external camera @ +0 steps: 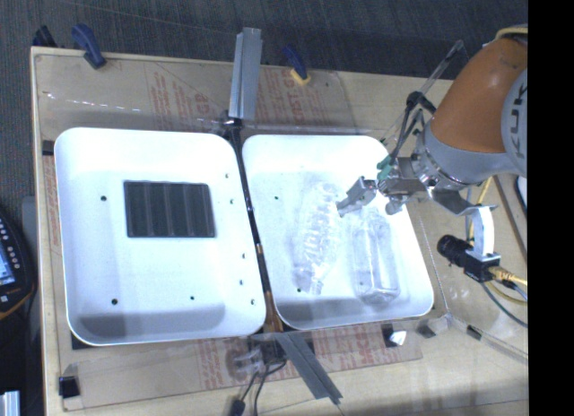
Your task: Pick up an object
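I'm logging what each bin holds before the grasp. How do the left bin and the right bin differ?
The left bin holds a dark, ribbed rectangular pad lying flat; the right bin holds two clear plastic items, hard to make out. The gripper hovers over the right bin, while the left bin has no arm above it. Both are shallow, white and rounded at the corners.

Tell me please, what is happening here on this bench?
A grey robot arm with an orange band reaches in from the right, and its hand hangs over the right white bin. Two clear plastic bottles lie in that bin: a ribbed one and a smoother one. The hand is above them, near their upper ends, with nothing visibly held. The left white bin contains a dark ribbed rectangular panel.
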`<state>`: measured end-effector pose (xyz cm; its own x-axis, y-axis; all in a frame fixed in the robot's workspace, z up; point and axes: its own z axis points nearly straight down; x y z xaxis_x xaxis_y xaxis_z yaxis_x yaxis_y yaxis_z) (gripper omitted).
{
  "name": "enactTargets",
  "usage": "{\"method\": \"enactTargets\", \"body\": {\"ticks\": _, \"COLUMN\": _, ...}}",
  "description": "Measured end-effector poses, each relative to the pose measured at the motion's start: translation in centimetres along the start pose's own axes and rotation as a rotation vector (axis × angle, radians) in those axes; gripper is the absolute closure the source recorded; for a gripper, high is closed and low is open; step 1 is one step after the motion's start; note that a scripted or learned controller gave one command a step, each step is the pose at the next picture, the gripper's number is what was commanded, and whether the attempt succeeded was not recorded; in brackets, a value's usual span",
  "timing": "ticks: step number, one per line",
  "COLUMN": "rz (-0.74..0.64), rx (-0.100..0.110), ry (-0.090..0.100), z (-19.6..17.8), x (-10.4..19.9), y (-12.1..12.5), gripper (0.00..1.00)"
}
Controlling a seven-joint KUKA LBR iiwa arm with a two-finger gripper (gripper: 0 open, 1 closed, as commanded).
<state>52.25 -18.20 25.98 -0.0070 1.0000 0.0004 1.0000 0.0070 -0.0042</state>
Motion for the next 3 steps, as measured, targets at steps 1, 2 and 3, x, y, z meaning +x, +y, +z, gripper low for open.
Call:
{"method": "enactTargets", "body": {"ticks": 1, "rz": 0.169, "rx": 0.001, "ry": 0.001, "z": -0.3, "x": 3.6, "y": -2.4, "gripper": 0.00}}
{"method": "enactTargets", "body": {"ticks": 2, "rz": 0.001, "rx": -0.004, "ry": -0.001, "z": -6.6, "x": 2.6, "y": 0.4, "gripper": 0.00}}
{"method": "enactTargets", "body": {"ticks": 3, "rz": 0.092, "rx": -0.001, "ry": 0.000, "z": -5.2, "x": 9.2, "y": 0.0, "gripper": 0.00}}
